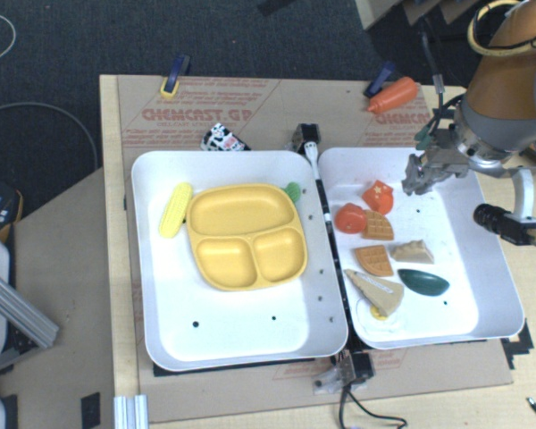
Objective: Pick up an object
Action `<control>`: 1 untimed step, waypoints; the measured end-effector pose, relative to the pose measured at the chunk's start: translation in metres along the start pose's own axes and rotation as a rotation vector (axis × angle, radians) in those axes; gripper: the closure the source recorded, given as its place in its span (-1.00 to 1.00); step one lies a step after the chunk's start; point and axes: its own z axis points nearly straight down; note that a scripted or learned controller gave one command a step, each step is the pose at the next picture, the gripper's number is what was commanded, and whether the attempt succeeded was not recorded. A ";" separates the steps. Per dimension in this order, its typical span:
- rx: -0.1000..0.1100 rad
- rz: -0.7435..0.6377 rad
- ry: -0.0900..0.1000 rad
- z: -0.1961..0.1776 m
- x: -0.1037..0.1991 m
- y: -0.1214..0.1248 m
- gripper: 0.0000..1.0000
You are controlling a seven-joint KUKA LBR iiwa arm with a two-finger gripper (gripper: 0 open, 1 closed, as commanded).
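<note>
My gripper hangs over the upper part of the right bin, just right of the toy foods. Nothing shows between its fingers. Left of it lie a red strawberry-like piece, a red tomato and a waffle piece. Lower down sit another waffle piece, a tan slice, a dark green leaf-shaped piece and a beige wedge.
The left bin holds a yellow divided tray, a yellow corn cob and a small green item. An orange carrot toy and clamps rest on the cardboard behind the bins.
</note>
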 end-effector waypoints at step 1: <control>-0.004 0.002 -0.003 0.005 0.042 0.018 1.00</control>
